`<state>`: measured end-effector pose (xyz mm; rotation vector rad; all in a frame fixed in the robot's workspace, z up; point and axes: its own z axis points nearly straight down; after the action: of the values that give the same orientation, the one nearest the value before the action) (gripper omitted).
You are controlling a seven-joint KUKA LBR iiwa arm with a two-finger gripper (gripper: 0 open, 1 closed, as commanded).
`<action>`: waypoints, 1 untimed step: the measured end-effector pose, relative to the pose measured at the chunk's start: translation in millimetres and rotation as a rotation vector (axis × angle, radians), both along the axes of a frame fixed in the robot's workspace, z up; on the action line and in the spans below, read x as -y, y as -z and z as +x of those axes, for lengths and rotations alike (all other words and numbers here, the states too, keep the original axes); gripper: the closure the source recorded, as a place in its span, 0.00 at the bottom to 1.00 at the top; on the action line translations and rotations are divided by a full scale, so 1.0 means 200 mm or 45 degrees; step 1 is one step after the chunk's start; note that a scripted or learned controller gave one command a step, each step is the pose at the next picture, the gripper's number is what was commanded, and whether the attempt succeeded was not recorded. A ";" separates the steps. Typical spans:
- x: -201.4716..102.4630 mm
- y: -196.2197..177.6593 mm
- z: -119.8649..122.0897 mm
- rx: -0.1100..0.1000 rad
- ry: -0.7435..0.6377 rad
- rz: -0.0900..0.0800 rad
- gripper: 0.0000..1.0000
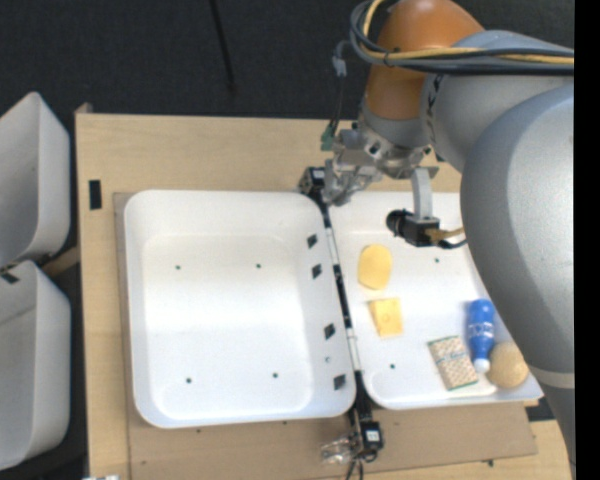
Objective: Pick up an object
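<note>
Currently the claw hangs at the upper centre of the frame, over the top end of the seam where the 2 bins meet. Whether it is spread or pressed together I cannot tell, and nothing can be seen in its grip. So the pick looks not yet done: the reach, the grasp and the lift all seem left.

Nearest to the claw, below and slightly right, a yellow oval lies in the right bin, and a yellow block sits just below it. These 2 are likely the easiest targets. Further out, toward the lower right corner of that bin, a blue bottle, a patterned packet and a tan ball crowd together, touching or nearly so, which could make a clean grasp harder there.

The left bin lies on the other side of the seam, both bins resting on the table. The joined rims right under the claw could foul a straight descent, and the arm overhangs the right bin's far side.
</note>
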<state>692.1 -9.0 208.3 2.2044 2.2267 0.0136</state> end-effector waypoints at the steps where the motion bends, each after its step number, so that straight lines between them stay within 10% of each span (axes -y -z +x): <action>1: -0.48 -0.49 -0.04 0.002 -0.002 0.004 1.00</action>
<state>684.8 86.9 306.5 2.2036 2.2294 0.0189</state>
